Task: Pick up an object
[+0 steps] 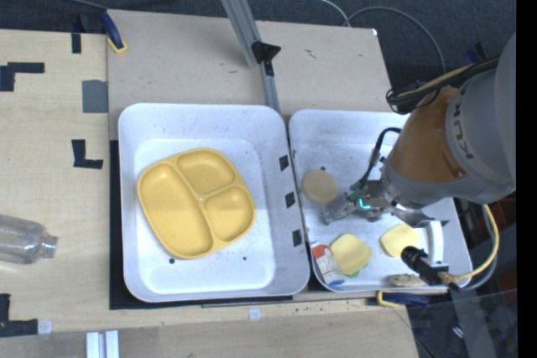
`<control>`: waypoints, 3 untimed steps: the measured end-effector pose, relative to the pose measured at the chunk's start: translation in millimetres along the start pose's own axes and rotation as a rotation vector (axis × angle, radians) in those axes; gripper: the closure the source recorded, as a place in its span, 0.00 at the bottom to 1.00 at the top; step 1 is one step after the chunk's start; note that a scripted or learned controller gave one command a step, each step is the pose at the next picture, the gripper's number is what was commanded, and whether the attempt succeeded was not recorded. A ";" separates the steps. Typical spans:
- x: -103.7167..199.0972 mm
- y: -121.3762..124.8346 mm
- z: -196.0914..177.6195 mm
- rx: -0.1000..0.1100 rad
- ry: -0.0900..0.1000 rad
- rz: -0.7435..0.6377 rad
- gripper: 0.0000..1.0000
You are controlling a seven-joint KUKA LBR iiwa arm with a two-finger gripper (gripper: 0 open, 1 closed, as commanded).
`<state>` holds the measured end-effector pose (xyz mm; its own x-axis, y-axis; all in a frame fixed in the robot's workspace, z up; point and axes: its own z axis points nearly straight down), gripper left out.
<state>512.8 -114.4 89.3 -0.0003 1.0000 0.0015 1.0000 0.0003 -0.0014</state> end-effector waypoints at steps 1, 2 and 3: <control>0.0 0.0 0.0 0.000 0.000 0.000 0.00; 0.0 0.0 0.1 0.000 0.000 0.000 0.00; 0.0 0.0 0.1 0.000 0.001 0.000 0.00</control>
<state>512.8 -114.4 89.2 -0.0001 1.0000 0.0021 1.0000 0.0001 -0.0011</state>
